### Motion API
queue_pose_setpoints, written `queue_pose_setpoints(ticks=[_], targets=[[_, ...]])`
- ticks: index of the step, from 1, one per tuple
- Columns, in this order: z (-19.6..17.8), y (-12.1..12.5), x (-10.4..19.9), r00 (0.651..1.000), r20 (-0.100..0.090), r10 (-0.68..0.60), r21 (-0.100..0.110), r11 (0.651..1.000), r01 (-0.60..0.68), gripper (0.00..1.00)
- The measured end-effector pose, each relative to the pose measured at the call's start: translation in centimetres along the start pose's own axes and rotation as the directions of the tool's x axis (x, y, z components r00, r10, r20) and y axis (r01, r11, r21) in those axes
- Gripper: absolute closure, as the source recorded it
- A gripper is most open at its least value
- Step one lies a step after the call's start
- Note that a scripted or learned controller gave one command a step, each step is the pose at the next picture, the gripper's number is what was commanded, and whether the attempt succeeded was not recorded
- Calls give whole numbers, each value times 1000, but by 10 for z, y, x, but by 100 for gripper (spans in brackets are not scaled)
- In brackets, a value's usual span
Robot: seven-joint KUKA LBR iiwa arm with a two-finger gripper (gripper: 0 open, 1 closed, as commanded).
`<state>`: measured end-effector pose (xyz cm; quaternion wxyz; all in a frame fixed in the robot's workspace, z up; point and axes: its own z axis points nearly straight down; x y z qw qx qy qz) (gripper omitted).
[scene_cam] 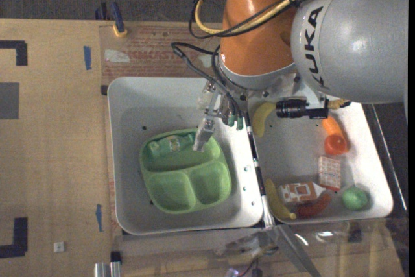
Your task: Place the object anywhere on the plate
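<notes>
A green divided plate (pixel 188 173) lies in the left bin (pixel 126 139). A small green item with a pale label (pixel 166 146) rests in the plate's upper left compartment. My gripper (pixel 205 135) hangs over the plate's upper right rim, just to the right of that item, with its tip close to the plate. From this slant I cannot make out anything in its grasp. The big grey arm with the orange band (pixel 259 23) covers the back of both bins.
The right bin (pixel 376 159) holds a yellow banana (pixel 262 117), an orange item (pixel 334 139), a pink-white packet (pixel 329 170), a brown carton (pixel 301 191), a second banana (pixel 275 199), a red sausage (pixel 315 207) and a green ball (pixel 355 198). The bins' shared wall runs just right of the plate.
</notes>
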<state>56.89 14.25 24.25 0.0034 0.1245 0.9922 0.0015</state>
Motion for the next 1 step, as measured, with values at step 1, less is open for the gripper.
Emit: queue_pose_setpoints(ticks=[1], targets=[[20, -55, 16, 997, -3, -80, 2, 997, 80, 0]])
